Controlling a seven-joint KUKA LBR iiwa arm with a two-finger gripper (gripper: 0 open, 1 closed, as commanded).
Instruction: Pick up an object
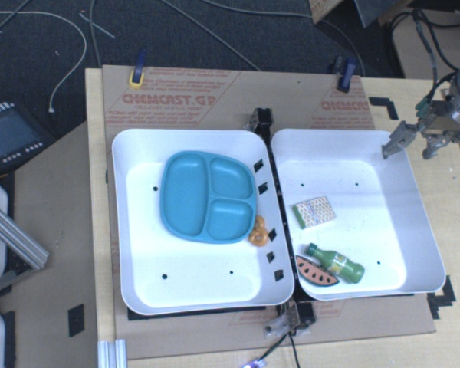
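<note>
My gripper (412, 144) hangs at the far right, above the right bin's (391, 198) upper right corner, open with nothing between its fingers. In that bin lie a small patterned box (315, 211) near the middle, a green bottle (336, 264) near the front, and a watermelon slice (316, 272) just left of the bottle, touching it. All three lie well left of and below the gripper.
The left bin (138, 228) holds a blue divided plate (208, 196) and a small orange-brown item (258, 232) at the plate's lower right edge. Black clips line the divider between the bins. Clamps sit at the bench's back edge.
</note>
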